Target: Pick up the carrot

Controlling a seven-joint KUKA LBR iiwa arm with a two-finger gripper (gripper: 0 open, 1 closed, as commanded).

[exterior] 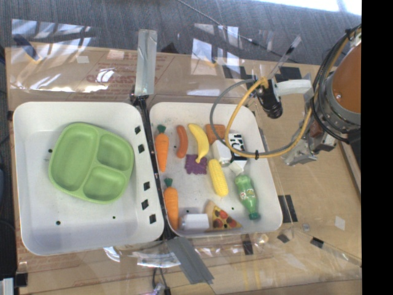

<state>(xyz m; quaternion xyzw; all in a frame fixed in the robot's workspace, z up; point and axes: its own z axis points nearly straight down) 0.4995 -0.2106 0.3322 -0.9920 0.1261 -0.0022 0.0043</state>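
Pickup not begun: an orange plastic carrot [161, 151] and a second carrot [171, 206] lie along the right white bin's [184, 110] left wall. The tool [302, 158] hangs beyond its right edge; open or closed, I cannot tell.

The arm [331, 112] reaches in at the right edge, its grey links bunched and seen almost end-on, the orange band [351, 82] showing at the very edge. The gripper [303, 155] sits at the arm's lower left, pointing down and leftward, too indistinct to read its state
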